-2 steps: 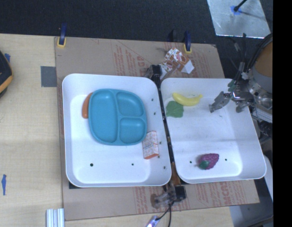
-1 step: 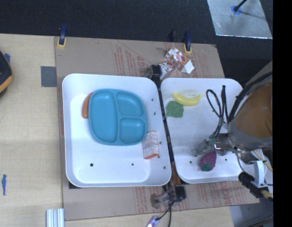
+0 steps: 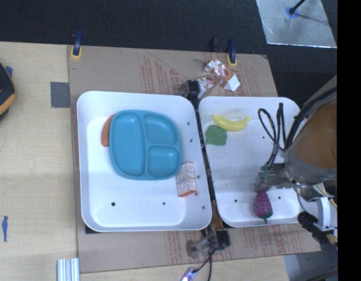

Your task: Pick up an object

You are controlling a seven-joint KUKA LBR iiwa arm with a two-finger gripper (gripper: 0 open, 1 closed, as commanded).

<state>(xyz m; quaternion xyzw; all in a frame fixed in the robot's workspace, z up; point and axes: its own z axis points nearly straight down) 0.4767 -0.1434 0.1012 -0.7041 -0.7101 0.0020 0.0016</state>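
Purple grape bunch (image 3: 262, 204) lies just below the gripper (image 3: 267, 180).

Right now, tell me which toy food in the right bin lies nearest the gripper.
The purple grapes, just below the gripper; the banana and green leaf lie far off.

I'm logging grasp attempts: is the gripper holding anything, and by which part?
It cannot be told. The gripper sits just above the purple grapes in the right bin, and nothing shows between its fingers.
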